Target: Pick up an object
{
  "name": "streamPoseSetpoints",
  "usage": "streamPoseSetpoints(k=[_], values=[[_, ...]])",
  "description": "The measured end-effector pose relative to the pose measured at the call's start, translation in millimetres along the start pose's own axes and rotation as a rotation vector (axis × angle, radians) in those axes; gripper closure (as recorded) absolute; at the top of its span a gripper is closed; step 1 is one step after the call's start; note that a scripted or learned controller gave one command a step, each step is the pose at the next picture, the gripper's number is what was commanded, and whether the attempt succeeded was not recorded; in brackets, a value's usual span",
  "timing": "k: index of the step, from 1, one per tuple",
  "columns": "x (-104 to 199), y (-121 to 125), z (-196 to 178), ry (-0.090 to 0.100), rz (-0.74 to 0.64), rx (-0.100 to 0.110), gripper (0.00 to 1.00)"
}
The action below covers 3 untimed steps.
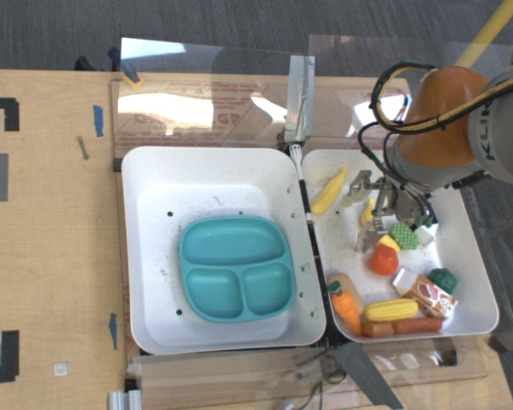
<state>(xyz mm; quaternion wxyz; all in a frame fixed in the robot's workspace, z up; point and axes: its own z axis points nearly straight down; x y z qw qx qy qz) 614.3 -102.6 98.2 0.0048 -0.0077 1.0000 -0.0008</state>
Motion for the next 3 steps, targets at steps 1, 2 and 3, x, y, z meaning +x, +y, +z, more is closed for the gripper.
streamPoseSetpoints(k=[1,2,3], values=[[96.7,-7.2,8.3,0.001,0.072,-0.001,0.00],[91.9,-7.0,-3.5,-0.013,0.072,0.002,1.00],[92.4,-6.6,-2.6,-0.011,0.072,0.001,0.00]])
